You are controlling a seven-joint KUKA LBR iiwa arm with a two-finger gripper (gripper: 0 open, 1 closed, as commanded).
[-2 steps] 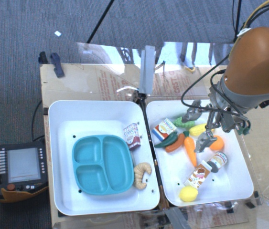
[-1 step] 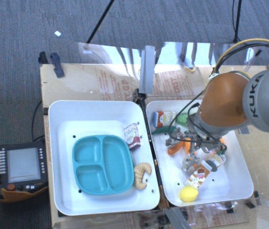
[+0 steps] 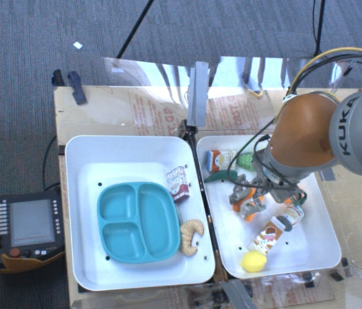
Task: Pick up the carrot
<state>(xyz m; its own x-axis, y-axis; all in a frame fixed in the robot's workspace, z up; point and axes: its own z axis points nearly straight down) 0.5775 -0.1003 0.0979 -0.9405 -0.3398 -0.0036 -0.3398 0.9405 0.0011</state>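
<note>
Right bin (image 3: 330,237) crowded: pincer (image 3: 253,199) low over the carrot (image 3: 256,208), its state hidden; front corner free.

"KUKA" reads on the grey arm (image 3: 354,134)

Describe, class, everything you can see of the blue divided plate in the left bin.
The blue divided plate is a turquoise, plastic-looking tray with rounded corners and three compartments: one long, two smaller. It lies flat, slightly turned, on the floor of the left bin. Nothing sits in it. A croissant rests against its lower right corner, and a small carton sits by its upper right corner.
</note>
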